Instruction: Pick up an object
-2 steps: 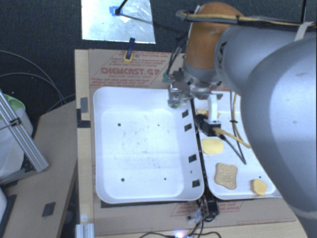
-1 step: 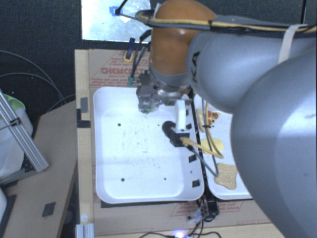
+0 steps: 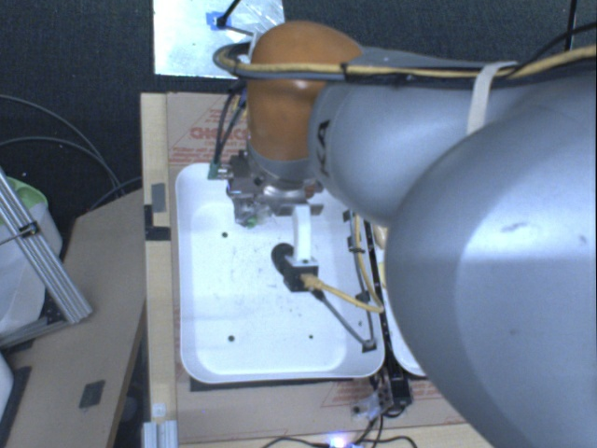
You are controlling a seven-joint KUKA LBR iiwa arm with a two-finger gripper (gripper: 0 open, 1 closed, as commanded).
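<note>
Down at the far end of the left bin (image 3: 201,343), the gripper (image 3: 250,211) sits over the white floor, close to the bin's far-left corner. The arm (image 3: 485,250) comes in from the right, its grey bulk covering most of the right bin (image 3: 399,342), which shows as a narrow white strip beside the left one. The orange band (image 3: 289,82) stands directly above the wrist. Whether the gripper is apart, together or clamped on anything cannot be told, as the wrist hides it from this angle. A small grey-green blur (image 3: 247,218) shows at the gripper's lower edge, touching it or just beneath; it is too indistinct to say whether it is an object or part of the tool. The open floor nearer the camera carries fine dark specks (image 3: 247,283) and a few small dots. Both bins rest on a brown cardboard sheet (image 3: 191,133) with red print. Behind it lies a silver sheet (image 3: 201,26), and a metal rail (image 3: 42,259) leans at the left beside the bench (image 3: 93,278).
</note>
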